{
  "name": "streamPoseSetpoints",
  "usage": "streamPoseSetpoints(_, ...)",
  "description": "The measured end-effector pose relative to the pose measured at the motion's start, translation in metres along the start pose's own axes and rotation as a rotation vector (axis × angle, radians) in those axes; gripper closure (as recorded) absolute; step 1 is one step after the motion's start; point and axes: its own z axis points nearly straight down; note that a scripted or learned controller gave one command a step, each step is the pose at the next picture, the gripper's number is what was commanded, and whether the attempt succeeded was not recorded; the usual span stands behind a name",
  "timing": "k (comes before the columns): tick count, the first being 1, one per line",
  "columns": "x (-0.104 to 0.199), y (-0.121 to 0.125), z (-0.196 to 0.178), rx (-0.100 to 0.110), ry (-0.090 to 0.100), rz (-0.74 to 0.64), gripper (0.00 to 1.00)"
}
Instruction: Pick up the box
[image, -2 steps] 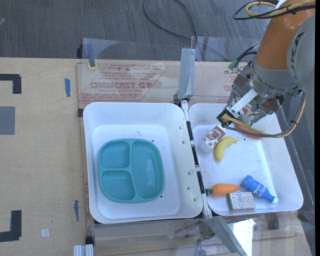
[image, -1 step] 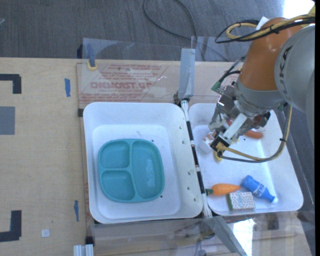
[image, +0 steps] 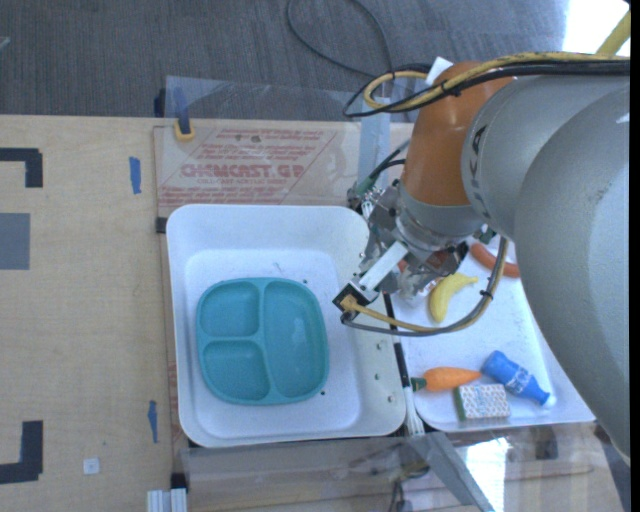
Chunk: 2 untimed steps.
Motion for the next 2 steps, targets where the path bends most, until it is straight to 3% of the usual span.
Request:
streamPoseSetpoints(1,-0.019,-0.014,-0.005,-0.001,0.000,-0.101,1.00)
streamPoseSetpoints(2,-0.047,-0.076,-0.030,-0.001,0.000,-0.222,1.00)
